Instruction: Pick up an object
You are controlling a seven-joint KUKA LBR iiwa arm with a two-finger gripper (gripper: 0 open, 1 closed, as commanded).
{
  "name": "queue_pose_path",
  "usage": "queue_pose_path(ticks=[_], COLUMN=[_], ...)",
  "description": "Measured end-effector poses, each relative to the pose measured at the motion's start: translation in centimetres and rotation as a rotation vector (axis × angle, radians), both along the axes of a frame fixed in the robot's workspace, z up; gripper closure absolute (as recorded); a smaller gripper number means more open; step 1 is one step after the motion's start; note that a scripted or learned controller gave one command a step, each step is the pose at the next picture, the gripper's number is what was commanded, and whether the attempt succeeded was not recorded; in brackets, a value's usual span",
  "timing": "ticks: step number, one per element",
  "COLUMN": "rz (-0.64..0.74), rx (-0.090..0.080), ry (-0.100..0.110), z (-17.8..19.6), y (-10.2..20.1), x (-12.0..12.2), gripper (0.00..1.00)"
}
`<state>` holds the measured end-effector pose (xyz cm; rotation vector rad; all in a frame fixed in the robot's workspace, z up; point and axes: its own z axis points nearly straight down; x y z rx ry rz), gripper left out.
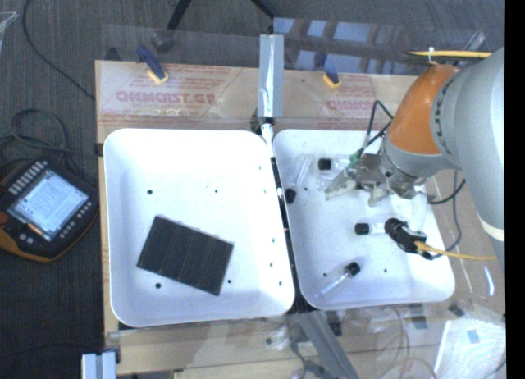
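A flat black ribbed panel (184,254) lies at a slant in the left bin (123,156), near its front. In the right bin (308,287) my gripper (354,184) hangs low over the back half, reaching in from the right under the orange band (414,115). A small black cap (325,162) sits just left of it, towards the back. A short black piece (361,227) lies on the bin floor in front of the gripper. Nearer the front lies a thin marker-like stick (340,277) with a black tip. Nothing is seen in the gripper's hold.
A clear plastic piece (302,169) rests by the right bin's left wall. A black and yellow cable end (404,235) dangles from the arm over the right bin. A metal post (270,82) stands behind the bins, and a teach pendant (41,205) lies on the floor at left.
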<state>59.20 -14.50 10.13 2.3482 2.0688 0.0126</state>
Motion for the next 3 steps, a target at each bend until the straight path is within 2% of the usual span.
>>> queue_pose_path(ticks=[1,2,3], rz=[-0.147,-0.291,-0.254], rx=[-0.001,0.002,0.004], ry=[0.002,0.015,0.022], z=[-1.1,8.2,-1.2], y=[4.5,7.4,4.3], x=[0.3,2.7,7.3], gripper=[0.00,0.00,0.00])
